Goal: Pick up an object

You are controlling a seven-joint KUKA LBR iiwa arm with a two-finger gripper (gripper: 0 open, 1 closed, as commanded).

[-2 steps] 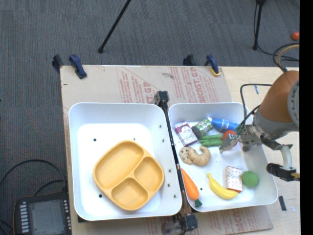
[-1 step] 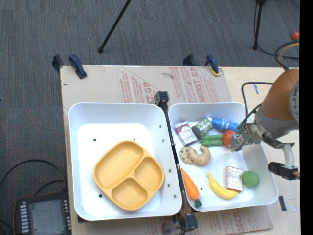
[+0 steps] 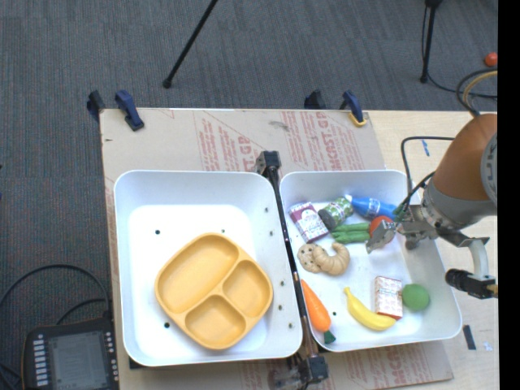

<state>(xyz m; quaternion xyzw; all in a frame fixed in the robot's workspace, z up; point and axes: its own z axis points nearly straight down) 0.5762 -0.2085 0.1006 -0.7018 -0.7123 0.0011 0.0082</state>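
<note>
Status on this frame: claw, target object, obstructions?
Claw low in right bin, at the red item; grasp unconfirmed. Green pods and blue bottle crowd it.

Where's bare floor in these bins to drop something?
Left bin: bare strip along its back and left walls, around the yellow tray. Right bin: small patch between croissant, banana and gripper; its back half is crowded.

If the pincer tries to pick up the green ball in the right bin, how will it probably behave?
The green ball looks round and smooth, so it may roll away if pushed or slip from the pincer. It seems small, probably light. It lies close to the bin wall and a red-and-white packet, which might stop its rolling.
</note>
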